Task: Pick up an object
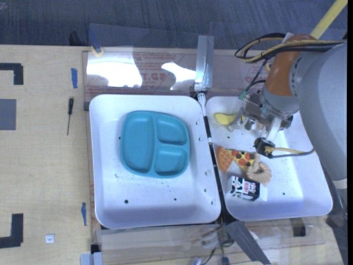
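Observation:
My gripper (247, 122) hangs low over the back of the right bin (292, 186), just to the right of a small yellow banana-like toy (223, 118). Nothing shows in its grasp. In front of it lie a waffle-patterned piece (224, 158), a pizza slice toy (245, 158), a crumpled tan item (260, 172) and a black-and-white card-like item (244, 188). The grey arm with its orange band (282, 65) comes in from the right and covers the bin's back right corner.
A blue divided plate (154, 143) lies in the left bin (105, 192). A raised divider (210, 148) separates the two bins. A clear panel (143, 65) stands behind them. A yellow cable (289, 150) trails from the wrist over the right bin.

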`<action>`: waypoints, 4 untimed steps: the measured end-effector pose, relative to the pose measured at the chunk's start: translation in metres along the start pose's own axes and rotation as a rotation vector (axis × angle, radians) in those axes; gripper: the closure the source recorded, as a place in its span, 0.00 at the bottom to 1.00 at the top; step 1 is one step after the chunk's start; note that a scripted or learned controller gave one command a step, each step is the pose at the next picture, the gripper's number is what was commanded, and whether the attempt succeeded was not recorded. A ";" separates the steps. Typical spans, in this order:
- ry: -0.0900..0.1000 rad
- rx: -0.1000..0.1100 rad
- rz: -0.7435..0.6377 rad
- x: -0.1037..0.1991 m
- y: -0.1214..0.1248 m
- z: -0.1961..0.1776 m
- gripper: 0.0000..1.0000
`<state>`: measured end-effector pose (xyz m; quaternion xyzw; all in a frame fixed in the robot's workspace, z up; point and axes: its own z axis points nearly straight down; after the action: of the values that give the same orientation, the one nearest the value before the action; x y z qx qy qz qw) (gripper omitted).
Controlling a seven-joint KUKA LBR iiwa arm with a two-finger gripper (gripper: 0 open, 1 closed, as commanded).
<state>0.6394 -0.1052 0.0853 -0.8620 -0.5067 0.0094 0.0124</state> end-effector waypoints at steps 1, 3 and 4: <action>-0.002 -0.037 -0.442 -0.032 -0.082 0.001 0.00; 0.002 -0.030 -0.020 -0.039 0.030 -0.057 0.00; -0.006 -0.008 0.215 0.012 0.019 -0.002 0.00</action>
<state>0.6621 -0.1044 0.0865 -0.9115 -0.4112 0.0112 0.0067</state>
